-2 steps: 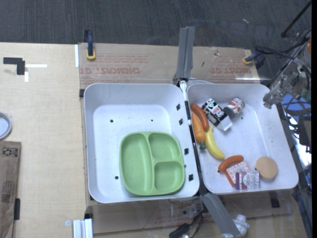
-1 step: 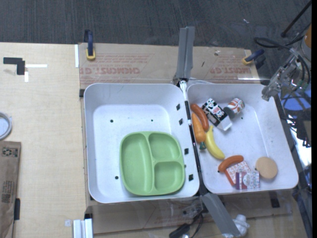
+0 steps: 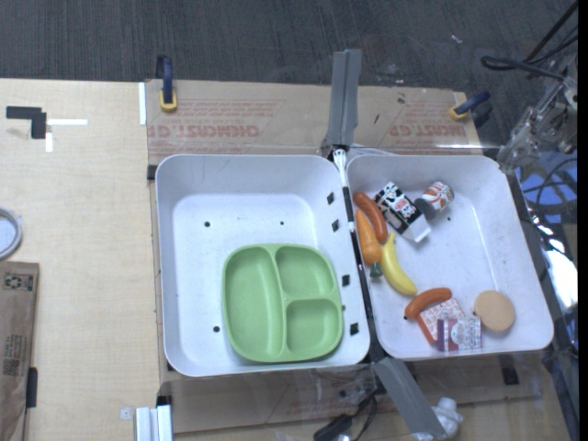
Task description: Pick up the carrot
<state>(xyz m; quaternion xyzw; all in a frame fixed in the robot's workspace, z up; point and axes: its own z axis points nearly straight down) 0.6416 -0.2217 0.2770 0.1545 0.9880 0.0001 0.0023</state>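
Jaws: cannot tell open or closed. Carrot lies in right bin, hard against its left wall, touching a sausage on the far side and a banana on the near-right. It's likely a light, stiff, smooth plastic toy that may slip; grip across the mid-body, though the wall crowds 1 side. The bin also holds a cow-print carton, can, 2nd sausage, round bun and packet. Left bin holds a green 3-section plate.

Carrot partly hidden beneath a sausage; carton print unreadable.
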